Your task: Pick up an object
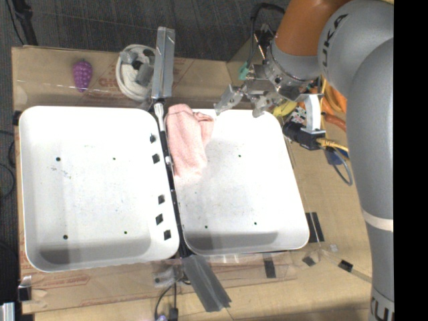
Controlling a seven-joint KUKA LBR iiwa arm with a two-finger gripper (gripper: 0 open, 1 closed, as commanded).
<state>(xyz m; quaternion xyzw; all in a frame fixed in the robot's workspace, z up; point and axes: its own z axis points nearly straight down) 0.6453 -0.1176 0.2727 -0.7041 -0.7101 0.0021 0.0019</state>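
Two white bins sit side by side on the bench. A pink cloth lies crumpled in the right bin, pressed against its left wall at the far corner, with one edge draped up along the divider between the bins. The left bin is beside it.

The gripper hangs over the far rim of the right bin, to the right of the cloth and a little farther back. Its two fingers are spread wide, one tip pointing toward the cloth and the other over the bin's rim, with nothing between them. The nearer fingertip is close to the cloth's upper right corner but apart from it.

Beyond the bins, on the cardboard, a small purple object lies at the far left, and a white coil rests near an upright grey bar.
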